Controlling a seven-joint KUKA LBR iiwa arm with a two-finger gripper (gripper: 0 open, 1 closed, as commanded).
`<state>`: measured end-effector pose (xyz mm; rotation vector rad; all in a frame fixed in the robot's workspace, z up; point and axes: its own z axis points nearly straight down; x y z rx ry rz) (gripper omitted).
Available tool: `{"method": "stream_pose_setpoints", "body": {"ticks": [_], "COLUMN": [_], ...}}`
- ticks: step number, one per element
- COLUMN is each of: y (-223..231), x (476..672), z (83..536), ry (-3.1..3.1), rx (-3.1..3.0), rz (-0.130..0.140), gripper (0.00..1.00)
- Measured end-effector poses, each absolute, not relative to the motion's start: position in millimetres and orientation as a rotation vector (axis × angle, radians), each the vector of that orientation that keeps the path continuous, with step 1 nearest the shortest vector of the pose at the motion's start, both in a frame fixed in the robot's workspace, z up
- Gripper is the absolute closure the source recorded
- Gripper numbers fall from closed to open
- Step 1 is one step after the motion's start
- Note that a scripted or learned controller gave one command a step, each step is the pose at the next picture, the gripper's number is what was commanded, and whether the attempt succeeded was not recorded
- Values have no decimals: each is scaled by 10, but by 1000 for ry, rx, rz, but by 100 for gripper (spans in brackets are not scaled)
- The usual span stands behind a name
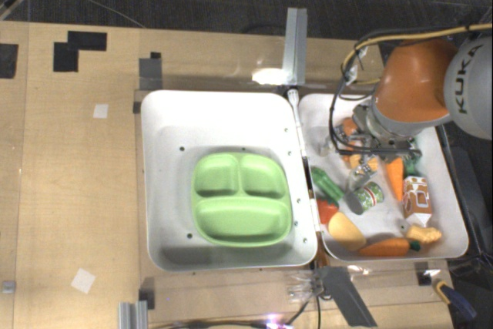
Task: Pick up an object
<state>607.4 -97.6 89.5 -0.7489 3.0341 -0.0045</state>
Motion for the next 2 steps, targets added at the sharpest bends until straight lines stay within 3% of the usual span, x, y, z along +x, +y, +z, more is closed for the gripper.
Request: {"method": "stream_pose_setpoints", "body": {"ticks": [1, 2], "y": [-1664, -933], "x": [5449, 5490], "z": [909, 916], "ry": [3033, 3001], "rx": [-745, -879], "rz": [-18, -5], "gripper": [0, 0]}}
